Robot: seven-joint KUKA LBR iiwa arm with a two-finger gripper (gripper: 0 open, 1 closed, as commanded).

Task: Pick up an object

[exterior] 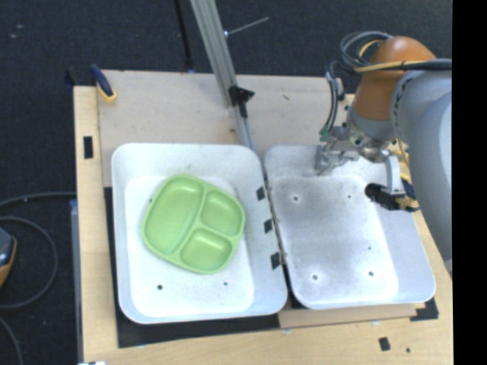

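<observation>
The arm is a thick, smooth grey tube, rounded at its edges, with a glossy orange band bulging above the wrist. Dark cables loop at the band's eleven o'clock side. Below it sits a small metallic hand, grey and angular, its details too small to tell.

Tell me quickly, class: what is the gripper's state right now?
Gripper: cannot be told; it sits over the far edge of the right bin, away from the green plate.
</observation>
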